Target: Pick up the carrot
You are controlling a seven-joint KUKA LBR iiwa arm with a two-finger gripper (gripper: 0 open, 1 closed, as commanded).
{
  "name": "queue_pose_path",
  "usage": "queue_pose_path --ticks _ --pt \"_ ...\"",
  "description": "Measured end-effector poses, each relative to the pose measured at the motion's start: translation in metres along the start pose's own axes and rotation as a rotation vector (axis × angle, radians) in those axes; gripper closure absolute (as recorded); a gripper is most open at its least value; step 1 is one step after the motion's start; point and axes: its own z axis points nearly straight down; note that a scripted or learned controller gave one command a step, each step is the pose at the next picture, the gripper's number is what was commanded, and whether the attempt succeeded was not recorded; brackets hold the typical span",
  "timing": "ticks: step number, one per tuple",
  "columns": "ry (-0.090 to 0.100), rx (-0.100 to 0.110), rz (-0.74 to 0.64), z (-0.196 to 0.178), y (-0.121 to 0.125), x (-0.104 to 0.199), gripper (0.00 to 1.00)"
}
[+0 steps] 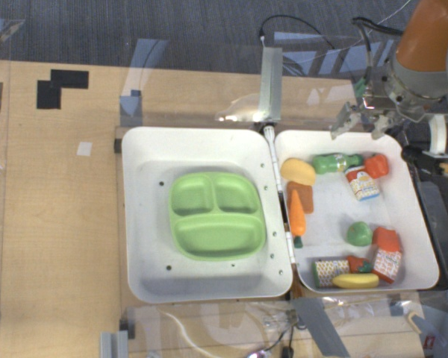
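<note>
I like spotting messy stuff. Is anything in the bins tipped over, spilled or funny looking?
Nothing looks spilled or broken. The toy food lies jumbled in the right bin, and the carrot rests lengthwise along its left wall, beside a brown piece. The green plate sits flat in the left bin. The gripper hangs above the right bin's far edge.

arm [433,28] cut off top right

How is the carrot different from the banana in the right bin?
The carrot is orange and lies lengthwise against the bin's left wall; the banana is yellow and lies crosswise at the front edge. The carrot tapers; the banana is blunt and slightly curved. Both are elongated toy foods.
</note>
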Motion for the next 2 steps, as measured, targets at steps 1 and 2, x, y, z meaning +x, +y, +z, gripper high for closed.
queue_pose_path --ticks 1,2 --pt "0.0 0.0 -0.174 0.071 -0.035 0.043 0.0" --pt "0.0 0.0 -0.28 0.071 -0.068 0.038 0.0"
